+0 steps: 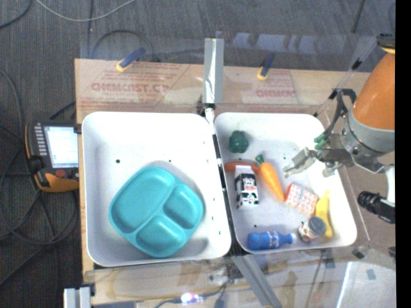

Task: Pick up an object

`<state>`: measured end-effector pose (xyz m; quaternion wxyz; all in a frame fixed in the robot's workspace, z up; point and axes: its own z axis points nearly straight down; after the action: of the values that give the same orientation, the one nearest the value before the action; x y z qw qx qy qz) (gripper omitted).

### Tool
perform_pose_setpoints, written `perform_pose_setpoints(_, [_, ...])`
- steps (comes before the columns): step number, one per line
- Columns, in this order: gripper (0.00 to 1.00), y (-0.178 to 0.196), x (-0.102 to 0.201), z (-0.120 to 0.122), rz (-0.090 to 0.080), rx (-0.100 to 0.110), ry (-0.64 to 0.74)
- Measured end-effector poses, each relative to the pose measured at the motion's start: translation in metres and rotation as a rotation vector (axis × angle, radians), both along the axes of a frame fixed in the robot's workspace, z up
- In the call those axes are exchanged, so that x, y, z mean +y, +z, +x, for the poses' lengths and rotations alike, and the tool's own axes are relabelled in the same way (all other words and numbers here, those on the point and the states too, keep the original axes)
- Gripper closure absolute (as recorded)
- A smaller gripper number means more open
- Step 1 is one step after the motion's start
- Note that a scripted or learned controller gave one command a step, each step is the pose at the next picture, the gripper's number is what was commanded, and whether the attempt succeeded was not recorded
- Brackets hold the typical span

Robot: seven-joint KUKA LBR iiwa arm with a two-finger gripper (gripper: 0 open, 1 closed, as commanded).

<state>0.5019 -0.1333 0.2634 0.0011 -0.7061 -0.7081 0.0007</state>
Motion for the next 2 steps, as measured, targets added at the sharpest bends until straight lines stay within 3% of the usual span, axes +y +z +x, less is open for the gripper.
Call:
perform_pose_setpoints(1, [0.0, -0.1329, 0.0057, 0.0595, 0.0, -0.003, 0.04])
perform_pose_setpoints(2, [0.0, -0.1327, 0.0057, 0.0596, 0.0, -0.004, 0.04])
